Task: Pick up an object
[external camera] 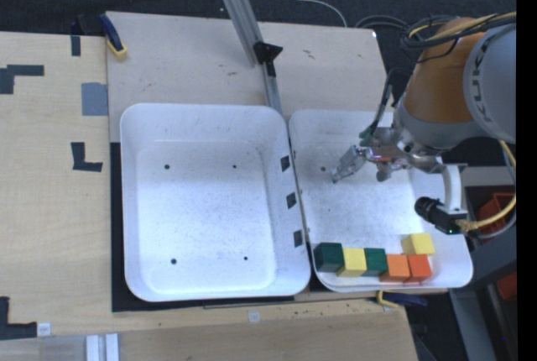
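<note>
My gripper (362, 167) hangs over the middle of the right bin (336, 208), its fingers spread apart and nothing between them. Along that bin's near edge lies a row of blocks: a dark green block (329, 256), a yellow block (353, 260), a second green block (374, 259), and orange blocks (407, 267). Another yellow block (418, 243) sits just behind the orange ones. The gripper is well above and behind this row, apart from all the blocks.
The left bin (134, 183) lies beside the right one, their rims meeting in the middle. A slanted metal rail (239, 7) crosses the bench behind the bins. Cables (445, 217) hang off the arm's wrist at the right.
</note>
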{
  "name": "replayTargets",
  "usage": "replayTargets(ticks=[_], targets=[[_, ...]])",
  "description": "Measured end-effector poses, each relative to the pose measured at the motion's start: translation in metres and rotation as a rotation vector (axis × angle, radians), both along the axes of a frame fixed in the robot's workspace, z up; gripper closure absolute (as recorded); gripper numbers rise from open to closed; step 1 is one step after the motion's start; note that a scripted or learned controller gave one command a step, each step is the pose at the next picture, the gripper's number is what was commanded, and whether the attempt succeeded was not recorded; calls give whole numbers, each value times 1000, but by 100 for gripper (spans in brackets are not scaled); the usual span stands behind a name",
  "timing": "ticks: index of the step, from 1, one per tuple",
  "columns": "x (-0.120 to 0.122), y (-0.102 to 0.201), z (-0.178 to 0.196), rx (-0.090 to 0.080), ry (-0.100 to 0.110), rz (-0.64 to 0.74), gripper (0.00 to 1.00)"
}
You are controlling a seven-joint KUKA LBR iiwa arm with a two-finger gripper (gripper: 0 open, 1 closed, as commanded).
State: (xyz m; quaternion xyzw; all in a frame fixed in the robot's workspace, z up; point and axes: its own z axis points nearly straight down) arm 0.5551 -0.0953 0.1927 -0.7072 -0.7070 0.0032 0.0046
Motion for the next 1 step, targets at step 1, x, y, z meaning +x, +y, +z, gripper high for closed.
replayTargets(ticks=[1], targets=[[-3, -50, -42, -3, -4, -3, 0]])
